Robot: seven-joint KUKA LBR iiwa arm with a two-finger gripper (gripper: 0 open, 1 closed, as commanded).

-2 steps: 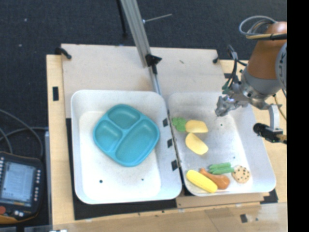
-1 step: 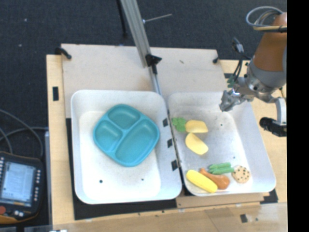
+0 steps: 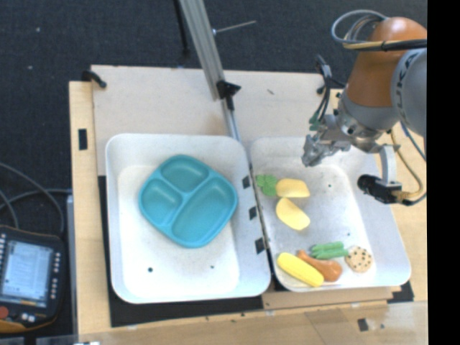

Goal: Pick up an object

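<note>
From my screen I see the gripper [image 3: 315, 155] hanging over the far part of the right bin [image 3: 381, 221], near its far left corner, and it looks to be above the bin floor, not touching any object. The jaws point down and a little toward the left bin [image 3: 122, 192]; from this angle they appear close together, but I cannot tell surely whether they are spread or pressed together, and I see nothing between them. The nearest things to pick are the yellow piece [image 3: 292, 188] and the green piece [image 3: 267, 185], which lie side by side near the left wall of the right bin, just on the near side of the jaws and slightly to the left. The second yellow piece [image 3: 292, 214] lies just beyond them toward the near edge, its long axis slanted. Along the near edge of the same bin lie the yellow banana-like toy [image 3: 300, 269], the orange carrot-like toy [image 3: 322, 267], the small green toy [image 3: 328, 249] and the cookie [image 3: 358, 259], all well apart from the jaws. The blue divided plate [image 3: 188, 200] rests in the middle of the left bin. In my judgement the coming move is a short travel toward the near side and then down on the first yellow piece.
</note>
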